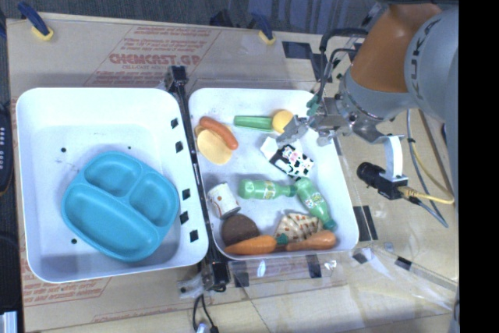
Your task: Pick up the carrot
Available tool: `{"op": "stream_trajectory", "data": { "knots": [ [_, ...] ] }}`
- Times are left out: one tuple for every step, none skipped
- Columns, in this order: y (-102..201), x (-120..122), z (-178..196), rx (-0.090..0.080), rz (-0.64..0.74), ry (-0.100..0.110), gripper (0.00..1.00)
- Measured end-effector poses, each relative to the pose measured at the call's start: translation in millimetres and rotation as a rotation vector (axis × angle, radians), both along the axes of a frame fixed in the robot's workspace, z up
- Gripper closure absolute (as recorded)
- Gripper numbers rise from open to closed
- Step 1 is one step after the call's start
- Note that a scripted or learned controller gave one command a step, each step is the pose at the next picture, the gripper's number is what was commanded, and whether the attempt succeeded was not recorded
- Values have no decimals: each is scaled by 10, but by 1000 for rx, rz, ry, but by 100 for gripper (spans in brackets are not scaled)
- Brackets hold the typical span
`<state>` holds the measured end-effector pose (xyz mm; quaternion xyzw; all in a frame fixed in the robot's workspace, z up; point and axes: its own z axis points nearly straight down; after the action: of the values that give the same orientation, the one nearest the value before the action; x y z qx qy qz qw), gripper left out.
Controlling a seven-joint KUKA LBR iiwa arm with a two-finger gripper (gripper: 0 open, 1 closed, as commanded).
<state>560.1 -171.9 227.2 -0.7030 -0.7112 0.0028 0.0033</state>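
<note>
Lying along the near wall of the right bin [343,191], carrot [251,246], left bin [31,168] holding blue plate [121,203], cardboard [156,58] reading CHEMCAST, gripper [300,127] above yellow toy [282,120], grip state impossible to tell.

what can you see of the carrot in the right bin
The orange plastic-looking toy carrot lies flat along the near wall of the right white bin, its green top pointing right. It looks whole. A brown rounded toy touches it from behind, and a second, similar carrot lies just right of it. Nothing grips it.
</note>
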Motion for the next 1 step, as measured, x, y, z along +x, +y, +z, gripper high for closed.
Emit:
{"op": "stream_trajectory", "data": {
  "knots": [
    [-142, 669, -381, -4, -104, 2, 0]
  ]
}}
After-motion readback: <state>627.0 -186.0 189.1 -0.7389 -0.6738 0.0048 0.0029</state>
